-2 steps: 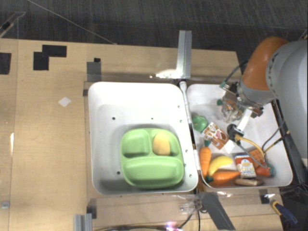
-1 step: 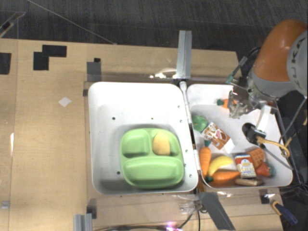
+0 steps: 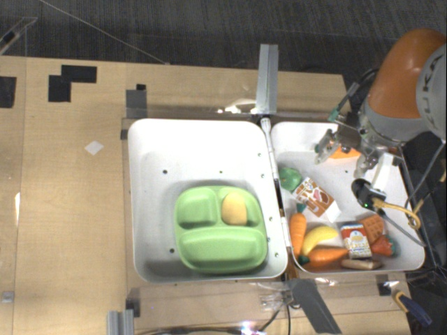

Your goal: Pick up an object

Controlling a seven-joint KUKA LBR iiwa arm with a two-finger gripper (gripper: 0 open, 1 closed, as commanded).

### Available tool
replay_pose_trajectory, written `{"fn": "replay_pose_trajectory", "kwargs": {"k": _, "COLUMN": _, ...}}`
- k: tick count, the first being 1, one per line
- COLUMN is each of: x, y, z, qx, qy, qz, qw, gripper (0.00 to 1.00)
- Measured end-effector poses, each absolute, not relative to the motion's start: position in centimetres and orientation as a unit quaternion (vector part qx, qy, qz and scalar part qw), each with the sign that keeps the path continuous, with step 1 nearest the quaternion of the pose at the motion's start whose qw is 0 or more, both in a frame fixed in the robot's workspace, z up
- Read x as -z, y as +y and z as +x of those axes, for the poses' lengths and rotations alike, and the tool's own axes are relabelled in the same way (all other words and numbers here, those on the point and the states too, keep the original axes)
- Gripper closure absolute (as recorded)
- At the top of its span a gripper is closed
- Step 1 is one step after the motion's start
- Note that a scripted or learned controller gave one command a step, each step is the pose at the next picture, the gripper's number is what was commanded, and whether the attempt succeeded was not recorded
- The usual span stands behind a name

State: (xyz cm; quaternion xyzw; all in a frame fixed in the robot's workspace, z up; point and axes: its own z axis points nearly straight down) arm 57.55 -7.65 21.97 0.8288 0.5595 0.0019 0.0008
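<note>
Arm posed over the right bin (image 3: 412,253), gripper (image 3: 343,152) lowered.
Fingers are seen spread, nothing held; toy foods (image 3: 335,239) are heaped at the bin's near end, on a wooden bench (image 3: 63,222).

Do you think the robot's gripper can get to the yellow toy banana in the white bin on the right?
Probably yes. The yellow toy banana lies on top in the right white bin, nothing covering it, and the gripper hangs over that same bin. The orange toy carrot crowds it on one side.
</note>
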Motion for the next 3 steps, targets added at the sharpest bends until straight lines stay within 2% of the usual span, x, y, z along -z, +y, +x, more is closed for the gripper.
{"fn": "replay_pose_trajectory", "kwargs": {"k": 1, "x": -19.3, "y": -4.5, "z": 54.7, "qx": -0.0012, "qy": 0.620, "qz": 0.785, "qw": 0.001, "gripper": 0.00}}
{"fn": "replay_pose_trajectory", "kwargs": {"k": 2, "x": -12.7, "y": -8.2, "z": 56.6, "qx": -0.0023, "qy": 0.608, "qz": 0.794, "qw": 0.001, "gripper": 0.00}}
{"fn": "replay_pose_trajectory", "kwargs": {"k": 3, "x": -18.5, "y": -3.5, "z": 52.7, "qx": -0.0018, "qy": 0.496, "qz": 0.868, "qw": 0.000, "gripper": 0.00}}
